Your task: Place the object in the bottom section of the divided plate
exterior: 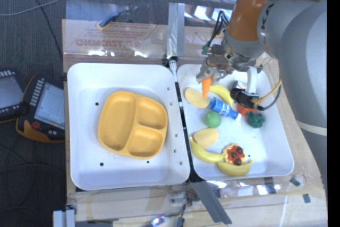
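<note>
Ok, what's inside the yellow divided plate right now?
Nothing that I can see. The divided plate sits in the left bin with all three sections bare. The toy food, including the carrot under the pincer, is in the right bin.

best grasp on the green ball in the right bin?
Come straight down on the green ball and close across its middle. It looks round, so no axis is favoured by shape. What matters is clearance: the blue can sits close at its upper right and a pale yellow piece just below, so set the fingers along the line where the bin floor looks barest, roughly upper-left to lower-right.
</note>
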`<action>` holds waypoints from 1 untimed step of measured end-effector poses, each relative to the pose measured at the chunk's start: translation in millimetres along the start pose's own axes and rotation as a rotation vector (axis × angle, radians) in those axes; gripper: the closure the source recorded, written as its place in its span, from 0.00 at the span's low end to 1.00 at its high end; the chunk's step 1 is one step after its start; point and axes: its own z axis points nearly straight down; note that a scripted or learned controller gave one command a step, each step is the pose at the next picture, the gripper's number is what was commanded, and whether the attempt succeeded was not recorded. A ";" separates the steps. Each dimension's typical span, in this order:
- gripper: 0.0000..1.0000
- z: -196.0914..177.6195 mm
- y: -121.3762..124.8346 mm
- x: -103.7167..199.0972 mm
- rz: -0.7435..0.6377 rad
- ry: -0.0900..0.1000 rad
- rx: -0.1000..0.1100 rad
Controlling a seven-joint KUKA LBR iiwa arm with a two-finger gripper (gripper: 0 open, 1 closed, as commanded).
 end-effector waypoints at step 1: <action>1.00 0.2 -48.6 60.6 -0.160 0.004 0.001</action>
